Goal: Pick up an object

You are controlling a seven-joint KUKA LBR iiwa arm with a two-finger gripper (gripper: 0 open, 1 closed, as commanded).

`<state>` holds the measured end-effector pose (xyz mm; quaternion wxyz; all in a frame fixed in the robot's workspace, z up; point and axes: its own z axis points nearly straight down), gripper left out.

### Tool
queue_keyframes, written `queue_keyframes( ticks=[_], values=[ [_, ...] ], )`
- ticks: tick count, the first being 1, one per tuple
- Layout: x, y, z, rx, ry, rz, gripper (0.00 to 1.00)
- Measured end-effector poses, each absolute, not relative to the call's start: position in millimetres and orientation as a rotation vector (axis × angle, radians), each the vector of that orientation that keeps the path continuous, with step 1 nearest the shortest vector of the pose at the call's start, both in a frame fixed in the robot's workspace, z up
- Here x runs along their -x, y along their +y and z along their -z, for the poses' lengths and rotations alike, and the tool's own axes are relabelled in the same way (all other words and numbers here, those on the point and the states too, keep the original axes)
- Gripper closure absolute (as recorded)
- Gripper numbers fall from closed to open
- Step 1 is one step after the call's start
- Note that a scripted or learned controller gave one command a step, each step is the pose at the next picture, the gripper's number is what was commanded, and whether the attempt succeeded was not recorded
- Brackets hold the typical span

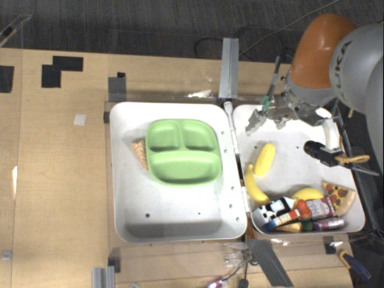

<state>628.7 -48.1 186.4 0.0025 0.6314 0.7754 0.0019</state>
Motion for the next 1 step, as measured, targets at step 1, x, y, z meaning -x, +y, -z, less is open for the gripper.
queue_keyframes(
  ticks=[1],
  values=[
    [-588.8,-86.3,-129.7,-1.869,2.521,-0.005,0.00]
  ],
)
